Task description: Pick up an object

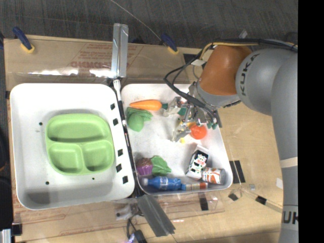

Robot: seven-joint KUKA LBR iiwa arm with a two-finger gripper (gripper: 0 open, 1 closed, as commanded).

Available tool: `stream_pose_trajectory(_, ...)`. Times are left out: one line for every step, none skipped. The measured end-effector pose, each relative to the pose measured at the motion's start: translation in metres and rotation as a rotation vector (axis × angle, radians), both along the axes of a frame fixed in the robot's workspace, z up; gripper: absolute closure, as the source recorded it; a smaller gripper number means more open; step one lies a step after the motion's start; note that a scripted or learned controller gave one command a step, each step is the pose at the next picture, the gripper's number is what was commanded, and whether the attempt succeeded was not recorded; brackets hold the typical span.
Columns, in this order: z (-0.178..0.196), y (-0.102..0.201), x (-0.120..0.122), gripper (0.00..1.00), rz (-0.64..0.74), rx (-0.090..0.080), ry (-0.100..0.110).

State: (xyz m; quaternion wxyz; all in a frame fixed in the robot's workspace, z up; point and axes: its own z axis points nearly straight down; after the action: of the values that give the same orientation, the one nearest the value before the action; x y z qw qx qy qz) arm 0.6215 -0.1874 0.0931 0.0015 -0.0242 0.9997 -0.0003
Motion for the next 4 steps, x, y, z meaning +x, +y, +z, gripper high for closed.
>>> stream_pose_trajectory(0.0,-0.022,-0.07,0.0,-0.109,0.0,0.001)
stream_pose_trajectory(0.001,-0.022,-0.136,0.0,-0.076,0.0,-0.007)
stream_pose_trajectory(0.001,-0.023,-0.082,0.0,-0.039,0.0,-0.001)
stream_pose_trajectory(0.011,-0.021,-0.081,1.0,-0.033,-0.001,-0.004)
